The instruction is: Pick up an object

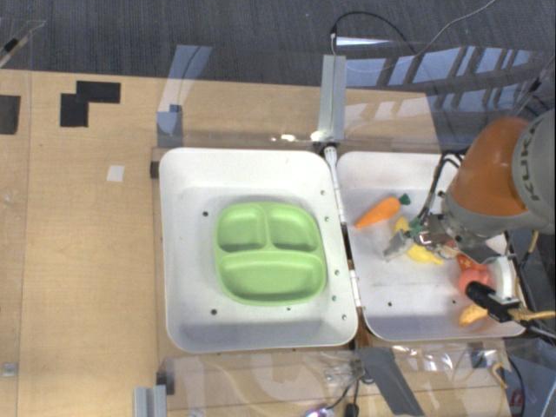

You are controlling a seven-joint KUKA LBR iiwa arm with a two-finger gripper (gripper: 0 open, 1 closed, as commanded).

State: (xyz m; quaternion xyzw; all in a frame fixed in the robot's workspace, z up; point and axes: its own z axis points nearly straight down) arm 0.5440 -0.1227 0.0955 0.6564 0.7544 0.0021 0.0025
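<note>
The pincer (415,240) sits low in the right bin (373,294), right over a yellow toy (423,254) — whether it is spread or pinching cannot be told. A toy carrot (380,213) lies just up-left of it, long axis slanting, green tip toward the arm (495,176). No readable writing anywhere.
</note>
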